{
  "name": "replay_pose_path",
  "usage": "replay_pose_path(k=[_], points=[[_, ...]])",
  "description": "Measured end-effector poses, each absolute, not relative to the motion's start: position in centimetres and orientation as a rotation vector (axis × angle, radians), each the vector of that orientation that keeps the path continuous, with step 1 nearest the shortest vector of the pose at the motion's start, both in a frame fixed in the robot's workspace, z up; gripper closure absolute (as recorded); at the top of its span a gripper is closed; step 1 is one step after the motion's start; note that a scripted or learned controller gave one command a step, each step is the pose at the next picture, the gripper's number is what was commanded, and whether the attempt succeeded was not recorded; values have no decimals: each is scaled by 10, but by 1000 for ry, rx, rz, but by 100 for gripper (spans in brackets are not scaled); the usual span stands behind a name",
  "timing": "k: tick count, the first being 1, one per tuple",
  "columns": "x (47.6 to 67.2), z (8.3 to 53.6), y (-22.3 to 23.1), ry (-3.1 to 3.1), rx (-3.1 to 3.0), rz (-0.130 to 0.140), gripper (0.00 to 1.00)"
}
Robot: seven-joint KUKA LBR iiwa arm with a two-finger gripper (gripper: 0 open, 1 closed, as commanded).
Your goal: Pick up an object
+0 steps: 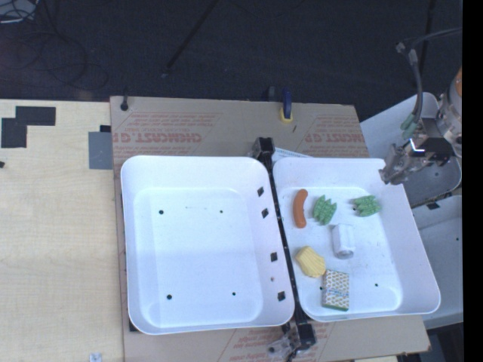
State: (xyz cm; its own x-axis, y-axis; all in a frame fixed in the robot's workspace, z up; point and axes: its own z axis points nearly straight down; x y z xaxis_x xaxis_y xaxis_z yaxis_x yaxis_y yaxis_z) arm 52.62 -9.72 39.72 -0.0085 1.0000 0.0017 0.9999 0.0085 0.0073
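In the camera view, the right bin (423, 266) is taken as the landmark. Inside it six small things are seen: an orange sausage-shaped piece (300, 207) near its left wall, a green leafy piece (324, 210) just beside that, a second green piece (366, 205) toward the far right, a white cylinder (343, 240) near the middle, a yellow piece (310, 262) toward the near left, and a patterned block (336, 289) by the near wall. The left bin (139, 202) lies against the landmark's left wall.

The gripper (394, 173) is seen at the landmark's far right corner, over or just outside the rim, apart from every object. How wide it stands cannot be told from this view, and nothing is seen held in it.

The step in hand is judged to be the approach. It is best done by choosing a piece that stands clear of its neighbours; the second green piece is nearest, and the white cylinder is well separated. The sausage-shaped piece and its leafy neighbour are better avoided, since they lie close together.
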Motion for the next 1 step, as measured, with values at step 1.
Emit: replay_pose_path(k=[1], points=[[473, 373, -143, 2219, 2230, -6, 100]])
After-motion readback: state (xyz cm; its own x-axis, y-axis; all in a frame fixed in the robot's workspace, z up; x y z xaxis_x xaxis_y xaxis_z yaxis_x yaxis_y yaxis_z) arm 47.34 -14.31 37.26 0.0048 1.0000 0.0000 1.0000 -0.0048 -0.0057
